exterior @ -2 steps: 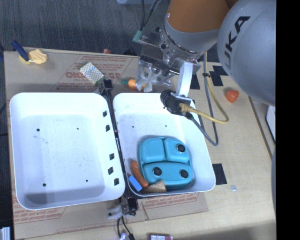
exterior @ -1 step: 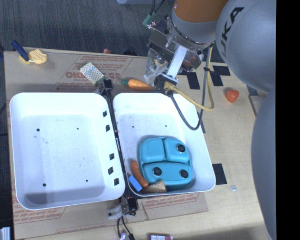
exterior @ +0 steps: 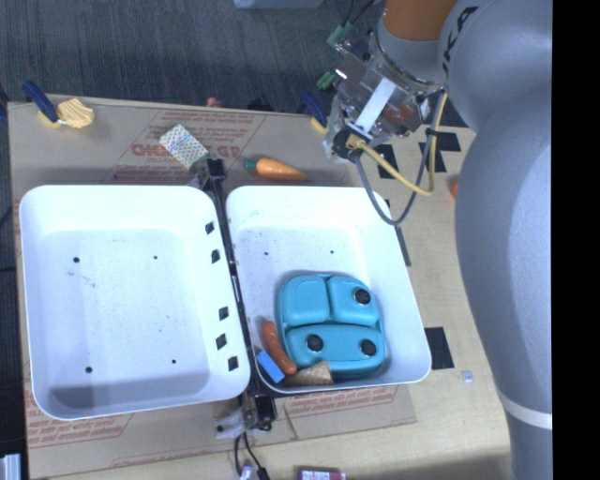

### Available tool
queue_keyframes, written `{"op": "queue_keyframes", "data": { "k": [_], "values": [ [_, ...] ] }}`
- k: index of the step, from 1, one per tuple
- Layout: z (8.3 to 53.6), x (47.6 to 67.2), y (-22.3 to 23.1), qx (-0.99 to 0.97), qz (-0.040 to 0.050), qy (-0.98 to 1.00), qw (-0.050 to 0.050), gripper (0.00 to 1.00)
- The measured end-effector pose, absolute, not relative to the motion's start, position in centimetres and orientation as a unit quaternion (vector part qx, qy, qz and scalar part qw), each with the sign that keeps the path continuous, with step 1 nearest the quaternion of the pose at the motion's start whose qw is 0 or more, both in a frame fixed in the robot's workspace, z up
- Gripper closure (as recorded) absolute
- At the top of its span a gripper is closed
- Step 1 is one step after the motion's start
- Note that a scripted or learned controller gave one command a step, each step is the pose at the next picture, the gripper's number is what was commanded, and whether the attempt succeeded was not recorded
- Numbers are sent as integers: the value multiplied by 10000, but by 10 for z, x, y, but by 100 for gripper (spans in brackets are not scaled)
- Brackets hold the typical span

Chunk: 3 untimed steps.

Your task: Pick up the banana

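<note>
Beyond the right bin (exterior: 281,239), near a carrot (exterior: 277,170), the gripper (exterior: 340,141) hung; I could not tell its state.

We see a thick arm (exterior: 506,234) in smooth, rounded grey casing, with a pale seam near its lower end. An orange band (exterior: 417,17) rings it above the wrist. The pincer (exterior: 343,142) is pale metal with small green fittings. A yellow cable (exterior: 412,187) and a dark cable (exterior: 386,208) loop beneath it.
</note>
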<state>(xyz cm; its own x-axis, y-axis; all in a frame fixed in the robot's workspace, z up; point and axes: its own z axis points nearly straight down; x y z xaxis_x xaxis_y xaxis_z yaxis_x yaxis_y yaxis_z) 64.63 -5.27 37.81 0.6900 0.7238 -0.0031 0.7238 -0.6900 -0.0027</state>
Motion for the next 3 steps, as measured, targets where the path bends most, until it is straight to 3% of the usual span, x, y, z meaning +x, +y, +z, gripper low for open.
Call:
{"op": "queue_keyframes", "data": {
  "k": [1,2,3],
  "values": [
    [310,625,-5,-9124,32,-4093,19,100],
    [324,653,-64,-9113,16,-4117,9,100],
    [427,585,-148,-9006,6,-4345,-7,100]
  ]
}}
